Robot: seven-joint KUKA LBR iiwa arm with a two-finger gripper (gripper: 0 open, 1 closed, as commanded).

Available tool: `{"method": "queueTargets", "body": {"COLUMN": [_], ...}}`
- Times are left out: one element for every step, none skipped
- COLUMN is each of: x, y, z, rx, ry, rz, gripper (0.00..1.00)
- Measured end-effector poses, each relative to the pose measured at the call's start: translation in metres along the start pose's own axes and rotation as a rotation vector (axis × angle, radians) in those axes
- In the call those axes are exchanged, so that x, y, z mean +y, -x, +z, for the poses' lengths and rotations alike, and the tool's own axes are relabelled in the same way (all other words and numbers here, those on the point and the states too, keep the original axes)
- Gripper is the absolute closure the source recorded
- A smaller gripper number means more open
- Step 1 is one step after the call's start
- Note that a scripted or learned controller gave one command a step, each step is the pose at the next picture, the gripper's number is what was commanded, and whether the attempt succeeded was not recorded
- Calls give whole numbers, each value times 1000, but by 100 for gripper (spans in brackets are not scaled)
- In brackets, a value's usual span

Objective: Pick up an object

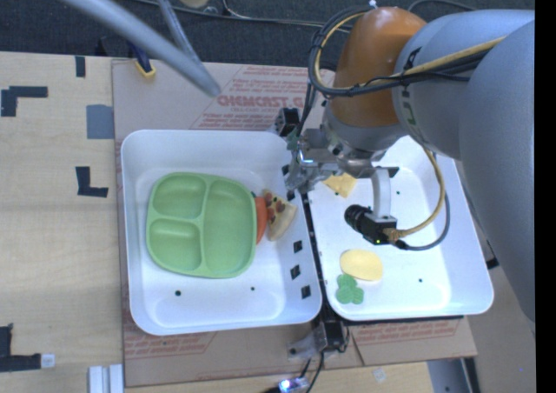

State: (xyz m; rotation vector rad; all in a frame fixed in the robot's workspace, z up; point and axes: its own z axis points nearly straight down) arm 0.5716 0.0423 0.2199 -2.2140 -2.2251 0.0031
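Observation:
My gripper hangs over the divider between the two bins, below the orange wrist band. Just under and left of it, in the left bin, lies a small tan and orange toy food piece against the right edge of a green divided plate. A pale yellow wedge lies in the right bin, right beside the gripper and partly hidden by it. Nearer the front of that bin sit a yellow oval piece and a small green cluster.
A black connector with a yellow cable hangs from the arm over the right bin. The grey arm body covers the right bin's far right part. Cardboard lies under both bins, and a grey pole crosses the upper left.

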Motion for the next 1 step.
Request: {"method": "queueTargets", "body": {"x": [-12], "y": [-54], "z": [-13], "rx": [1], "ry": [3], "rz": [-2], "gripper": [100]}}
